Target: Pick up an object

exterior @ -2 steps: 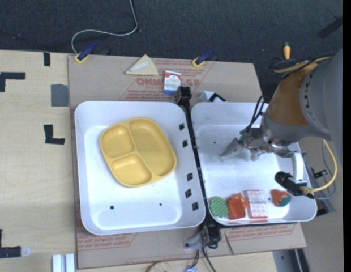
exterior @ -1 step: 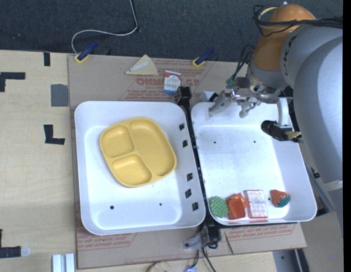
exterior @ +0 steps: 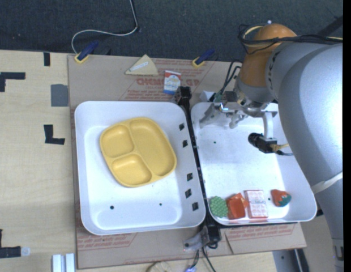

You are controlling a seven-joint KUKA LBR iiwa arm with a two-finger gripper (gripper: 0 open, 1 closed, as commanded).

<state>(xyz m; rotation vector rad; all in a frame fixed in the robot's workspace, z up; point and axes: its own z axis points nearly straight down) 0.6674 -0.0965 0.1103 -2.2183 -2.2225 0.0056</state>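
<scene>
Wood-look bench (exterior: 28, 169) w/ cardboard sheet under two white bins; arm's grey bulk (exterior: 317, 112) cut off at right, hiding right bin's (exterior: 238, 169) far-right rim, and gripper (exterior: 223, 113) at that bin's top edge too small and cluttered to read, so jaws' state: cannot tell. Row of small objs along right bin's near edge, side by side: green item (exterior: 218, 207), orange-red packet (exterior: 236, 205) w/ long axis running near-to-far, white-red packet (exterior: 256, 203) likewise, red piece (exterior: 281, 198). Left bin (exterior: 90, 208) w/ yellow three-section tray (exterior: 137, 151), turned diagonally.
</scene>
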